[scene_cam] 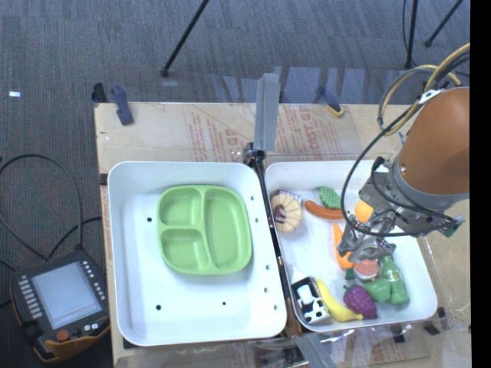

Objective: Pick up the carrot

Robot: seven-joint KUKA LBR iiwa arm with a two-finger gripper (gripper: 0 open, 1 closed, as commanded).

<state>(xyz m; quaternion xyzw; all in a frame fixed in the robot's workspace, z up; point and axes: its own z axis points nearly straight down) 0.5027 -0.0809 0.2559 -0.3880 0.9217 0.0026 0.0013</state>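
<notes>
Orange tapered plastic carrot (pixel 338 245) lies near-to-far, directly under and left of grey two-finger gripper (pixel 367 245); grip state: cannot tell.

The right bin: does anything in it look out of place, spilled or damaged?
Nothing looks spilled or broken. The toy foods lie crowded in the right bin, loosely jumbled. One carrot lies flat by the green vegetable. The end effector hangs low over the pile, hiding part of it. The green tray sits slightly askew in the left bin.

Grey carpet floor (pixel 92 29) lies behind the wooden bench (pixel 184 129); black tripod legs (pixel 188 29) stand on the floor beyond the bench.
</notes>
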